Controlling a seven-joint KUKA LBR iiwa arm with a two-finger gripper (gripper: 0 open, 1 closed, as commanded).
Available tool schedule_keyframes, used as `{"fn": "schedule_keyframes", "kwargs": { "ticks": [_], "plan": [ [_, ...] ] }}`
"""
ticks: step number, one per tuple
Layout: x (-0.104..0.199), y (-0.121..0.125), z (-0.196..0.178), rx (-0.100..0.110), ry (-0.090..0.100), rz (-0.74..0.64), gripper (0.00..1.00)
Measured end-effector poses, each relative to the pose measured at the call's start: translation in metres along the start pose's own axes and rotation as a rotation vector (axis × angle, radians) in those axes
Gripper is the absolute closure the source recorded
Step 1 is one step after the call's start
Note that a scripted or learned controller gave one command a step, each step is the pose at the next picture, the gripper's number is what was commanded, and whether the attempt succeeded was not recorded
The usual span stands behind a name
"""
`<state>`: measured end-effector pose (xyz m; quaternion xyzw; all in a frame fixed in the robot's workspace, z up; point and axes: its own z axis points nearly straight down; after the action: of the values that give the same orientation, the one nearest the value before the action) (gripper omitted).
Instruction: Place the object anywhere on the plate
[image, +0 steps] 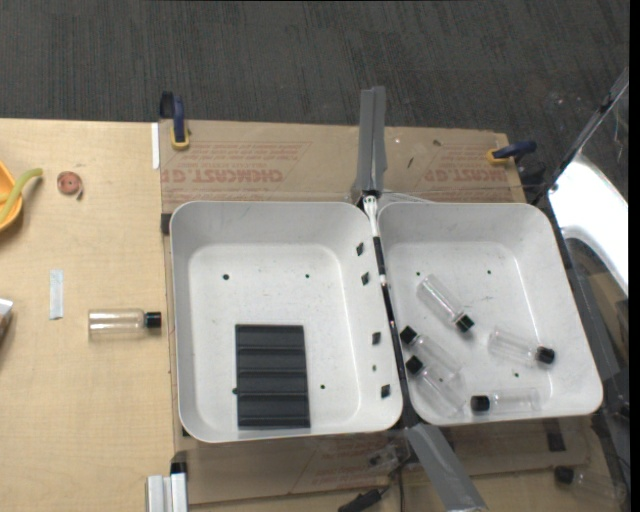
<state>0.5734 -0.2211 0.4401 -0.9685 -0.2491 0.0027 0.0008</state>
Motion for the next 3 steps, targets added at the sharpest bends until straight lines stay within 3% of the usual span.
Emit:
{"fn": "schedule_keyframes", "kwargs": {
  "ticks": [1,2,3],
  "plan": [
    [0.038,-0.033,0.000,0.000,0.001,0.200,0.00],
    [0.094,-0.062,0.000,-0.001,0.002,0.306,0.00],
    [0.051,0.012,0.001,0.000,-0.001,0.241,0.00]
  ]
}}
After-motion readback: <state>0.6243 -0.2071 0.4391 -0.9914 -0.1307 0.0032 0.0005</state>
